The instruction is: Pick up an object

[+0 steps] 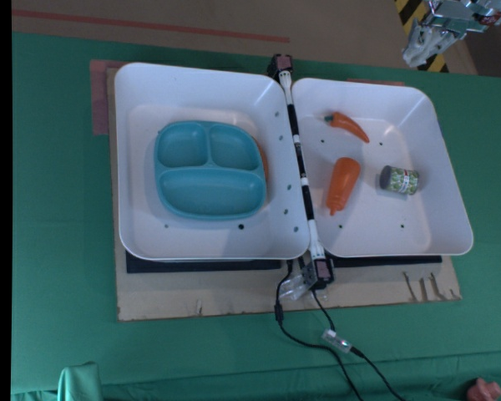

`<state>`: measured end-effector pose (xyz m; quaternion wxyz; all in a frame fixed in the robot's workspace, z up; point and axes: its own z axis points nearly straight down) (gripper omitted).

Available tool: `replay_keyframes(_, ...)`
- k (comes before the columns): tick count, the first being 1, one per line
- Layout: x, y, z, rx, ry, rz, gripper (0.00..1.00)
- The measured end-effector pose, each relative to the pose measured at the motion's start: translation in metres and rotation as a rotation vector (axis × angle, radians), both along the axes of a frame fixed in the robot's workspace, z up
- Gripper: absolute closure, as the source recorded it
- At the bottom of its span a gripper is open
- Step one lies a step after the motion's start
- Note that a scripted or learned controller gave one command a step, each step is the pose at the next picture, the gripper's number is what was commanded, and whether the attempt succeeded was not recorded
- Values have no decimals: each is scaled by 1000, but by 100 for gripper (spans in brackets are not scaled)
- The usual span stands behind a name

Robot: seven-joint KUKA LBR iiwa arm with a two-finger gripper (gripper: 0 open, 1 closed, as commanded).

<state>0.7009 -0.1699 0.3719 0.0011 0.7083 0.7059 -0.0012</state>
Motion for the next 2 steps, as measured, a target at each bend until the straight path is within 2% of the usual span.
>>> replay_keyframes(1,0,-11,-72,0,0,0,100)
replay_keyframes(2,0,-17,-34,1,-2,1,100)
